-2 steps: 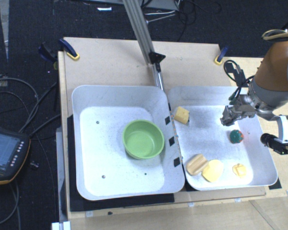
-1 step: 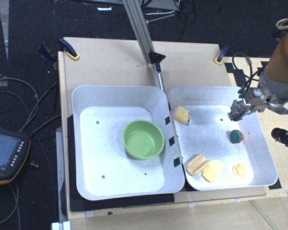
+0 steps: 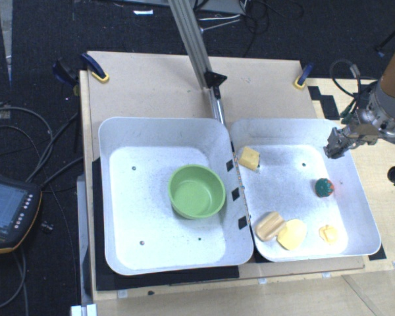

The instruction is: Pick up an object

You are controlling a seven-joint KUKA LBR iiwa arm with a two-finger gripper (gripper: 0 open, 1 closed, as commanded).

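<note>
Gripper: you see the gripper (image 3: 336, 143) over the far right rim of the right bin (image 3: 355, 196), dark and small; you cannot tell from this view how wide it stands or whether it has anything.
Arm: it enters from the right edge, at the bin's far right corner.
Right bin contents: a yellow block (image 3: 249, 158) at the far left by the divide; a green ball (image 3: 324, 187) right of centre, nearest the gripper but apart from it; a tan bread-like piece (image 3: 269, 226) and a round yellow piece (image 3: 292, 234) touching at the near side; a small yellow item (image 3: 328, 233) near right.
Left bin: the left bin (image 3: 131, 176) holds a green bowl (image 3: 197, 191), upright, right of its centre.
</note>
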